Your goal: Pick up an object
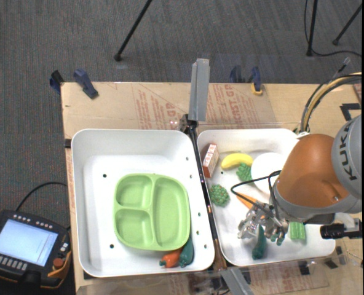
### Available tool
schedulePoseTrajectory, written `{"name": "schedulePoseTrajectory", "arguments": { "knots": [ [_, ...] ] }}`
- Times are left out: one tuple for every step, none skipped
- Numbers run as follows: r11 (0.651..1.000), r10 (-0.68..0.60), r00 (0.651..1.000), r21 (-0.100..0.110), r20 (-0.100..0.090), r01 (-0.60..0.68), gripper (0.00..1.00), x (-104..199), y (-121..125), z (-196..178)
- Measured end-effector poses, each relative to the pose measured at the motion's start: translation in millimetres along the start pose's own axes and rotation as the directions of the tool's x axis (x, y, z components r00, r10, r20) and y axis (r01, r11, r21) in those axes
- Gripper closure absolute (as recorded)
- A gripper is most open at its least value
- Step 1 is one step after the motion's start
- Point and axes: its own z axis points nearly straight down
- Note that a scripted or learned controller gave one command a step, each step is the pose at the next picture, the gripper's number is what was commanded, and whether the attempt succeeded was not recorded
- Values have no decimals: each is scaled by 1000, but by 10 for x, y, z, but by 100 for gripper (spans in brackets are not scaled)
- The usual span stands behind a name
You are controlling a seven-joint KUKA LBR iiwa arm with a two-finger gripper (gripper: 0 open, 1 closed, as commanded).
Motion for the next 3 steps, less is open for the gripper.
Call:
{"name": "schedulePoseTrajectory", "arguments": {
  "knots": [
    [1000, 0, 1000, 0, -1, 0, 0, 2, 0, 3],
    [1000, 20, 1000, 0, 1, -20, 0, 64, 116, 90],
    [982, -188, 982, 0, 9, 188, 0, -975, 578, 66]
  ]
}}
